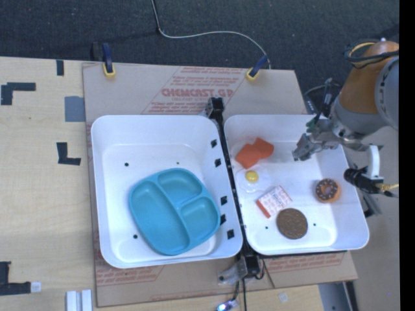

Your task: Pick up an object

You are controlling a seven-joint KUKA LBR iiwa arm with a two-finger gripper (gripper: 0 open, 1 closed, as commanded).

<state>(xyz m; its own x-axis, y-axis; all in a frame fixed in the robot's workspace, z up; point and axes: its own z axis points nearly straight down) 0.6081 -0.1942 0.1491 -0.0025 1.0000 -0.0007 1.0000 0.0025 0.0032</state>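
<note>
Grey gripper (305, 149) hovers over the right bin (353, 238), approach step; grip state unreadable; next it must descend onto the orange block (253, 153) or doughnut (327, 190).

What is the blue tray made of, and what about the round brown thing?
The blue tray looks like smooth moulded plastic: even colour, rounded edges, three pressed-in compartments. The round brown disc looks matte and slightly speckled, perhaps a toy cookie of plastic or foam; the view is too coarse to be sure.
</note>
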